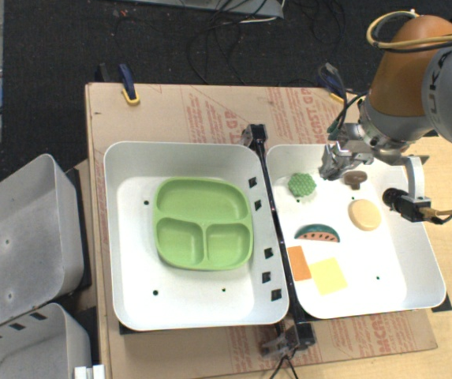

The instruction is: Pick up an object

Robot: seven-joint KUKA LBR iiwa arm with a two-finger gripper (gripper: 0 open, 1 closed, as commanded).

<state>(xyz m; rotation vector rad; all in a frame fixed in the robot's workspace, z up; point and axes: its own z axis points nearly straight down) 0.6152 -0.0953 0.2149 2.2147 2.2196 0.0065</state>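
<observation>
My arm (pixel 415 77) runs off the right edge, and my pincer (pixel 338 163) is too small and dark to read: whether it is open or closed I cannot tell. Just right of it a brown object (pixel 356 179) lies half hidden in the right bin (pixel 423 290). The green ball (pixel 302 185) sits just below-left of my pincer, apart from it.

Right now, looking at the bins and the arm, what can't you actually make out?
- Gripper: in the camera view it is too small and dark to tell whether it is open or shut.
- Brown object: partly covered by the gripper; its shape is unclear.
- Green bumpy object: too small to identify.
- Arm: cut off by the right edge.
</observation>
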